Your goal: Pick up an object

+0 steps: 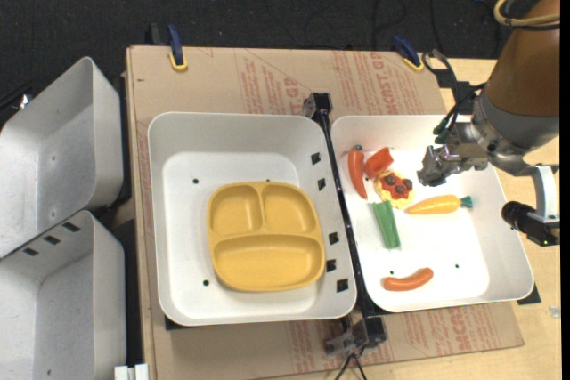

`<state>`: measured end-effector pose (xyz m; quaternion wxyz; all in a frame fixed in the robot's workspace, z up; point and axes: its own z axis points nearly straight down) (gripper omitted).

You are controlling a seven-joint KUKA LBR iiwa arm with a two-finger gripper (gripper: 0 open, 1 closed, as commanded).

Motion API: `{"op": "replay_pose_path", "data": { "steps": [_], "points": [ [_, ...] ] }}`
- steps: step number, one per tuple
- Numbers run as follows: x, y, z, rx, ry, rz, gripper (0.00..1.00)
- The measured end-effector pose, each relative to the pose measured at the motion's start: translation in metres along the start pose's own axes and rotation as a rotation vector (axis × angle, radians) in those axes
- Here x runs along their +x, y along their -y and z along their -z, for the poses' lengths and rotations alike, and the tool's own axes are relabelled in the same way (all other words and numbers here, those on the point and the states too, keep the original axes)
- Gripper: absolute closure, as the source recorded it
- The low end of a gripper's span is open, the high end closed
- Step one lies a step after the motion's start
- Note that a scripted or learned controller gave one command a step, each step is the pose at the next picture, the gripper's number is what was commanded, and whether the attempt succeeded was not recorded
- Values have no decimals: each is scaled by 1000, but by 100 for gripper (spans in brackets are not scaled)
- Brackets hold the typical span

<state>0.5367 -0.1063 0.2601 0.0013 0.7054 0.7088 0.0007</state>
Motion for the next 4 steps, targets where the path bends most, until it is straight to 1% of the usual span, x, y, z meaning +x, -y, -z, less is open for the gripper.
{"op": "replay_pose_path", "data": {
  "steps": [1,2,4],
  "points": [
    [48,-19,4,0,-1,2,100],
    [85,-41,-10,1,0,0,100],
    [164,-72,-22,0,0,-1,100]
  ]
}}
